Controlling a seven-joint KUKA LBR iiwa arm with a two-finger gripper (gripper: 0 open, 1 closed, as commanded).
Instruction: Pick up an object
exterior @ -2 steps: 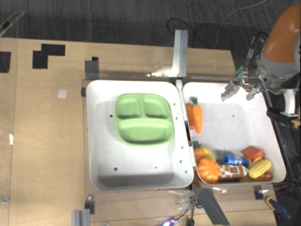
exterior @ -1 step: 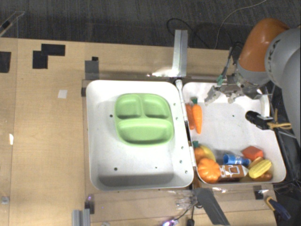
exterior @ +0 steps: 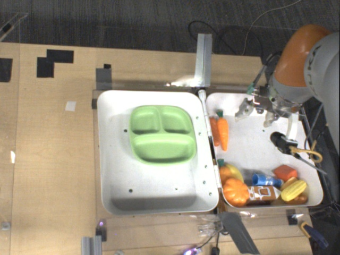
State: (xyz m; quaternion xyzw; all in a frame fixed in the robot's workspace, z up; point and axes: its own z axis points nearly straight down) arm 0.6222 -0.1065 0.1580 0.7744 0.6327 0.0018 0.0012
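Two shallow white bins are sitting side by side at mid-frame on the pale bench. The left bin (exterior: 106, 158) is holding a green divided tray (exterior: 162, 133), which is lying flat in its upper half. The right bin (exterior: 249, 153) is holding all the small candidates for picking. An orange carrot (exterior: 222, 133) with a green top is lying along that bin's upper left wall. The others are crowding the bin's lower edge: a yellow-and-red fruit (exterior: 228, 171), a round orange fruit (exterior: 236, 191) just below it, a blue piece (exterior: 265, 180), a small brown bottle (exterior: 264, 194), a red block (exterior: 285, 172) and a yellow ridged piece (exterior: 294, 189) at lower right. The bottle is showing a pale label, but its writing is too small to read, and no brand is making itself out anywhere. The arm (exterior: 297, 57) is reaching in from the upper right, orange band showing. The gripper (exterior: 256, 113) is hovering over the upper right part of the right bin, its two fingers standing apart with nothing between them. It is sitting right of the carrot and well apart from the cluster along the lower edge.
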